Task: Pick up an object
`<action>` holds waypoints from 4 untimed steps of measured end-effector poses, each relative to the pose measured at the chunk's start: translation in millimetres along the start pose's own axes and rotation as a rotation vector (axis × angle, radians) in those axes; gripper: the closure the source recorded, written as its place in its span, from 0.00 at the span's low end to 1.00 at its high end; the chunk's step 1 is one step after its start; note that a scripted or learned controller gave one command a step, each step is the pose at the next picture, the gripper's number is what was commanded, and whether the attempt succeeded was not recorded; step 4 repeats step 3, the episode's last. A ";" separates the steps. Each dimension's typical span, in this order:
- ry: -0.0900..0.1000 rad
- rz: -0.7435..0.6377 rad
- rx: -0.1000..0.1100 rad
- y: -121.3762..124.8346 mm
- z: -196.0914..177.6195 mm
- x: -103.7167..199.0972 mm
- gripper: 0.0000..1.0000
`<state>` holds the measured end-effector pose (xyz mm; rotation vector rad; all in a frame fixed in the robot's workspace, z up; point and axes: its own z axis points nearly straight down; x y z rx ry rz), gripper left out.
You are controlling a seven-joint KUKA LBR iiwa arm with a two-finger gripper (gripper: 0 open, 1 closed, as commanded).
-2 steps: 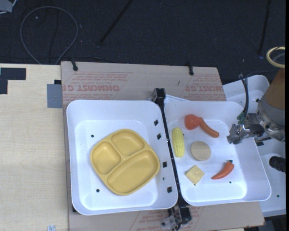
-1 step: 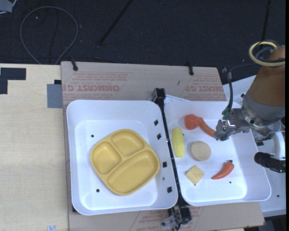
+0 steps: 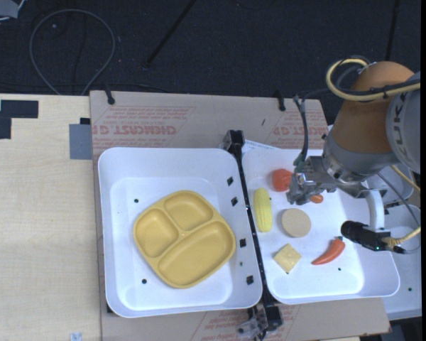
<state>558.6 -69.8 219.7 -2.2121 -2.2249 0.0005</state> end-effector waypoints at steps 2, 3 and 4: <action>0.000 0.001 -0.001 20.9 -10.1 99.6 1.00; -0.002 0.001 0.002 14.3 -5.9 148.2 1.00; -0.002 0.001 0.002 14.3 -5.9 148.2 1.00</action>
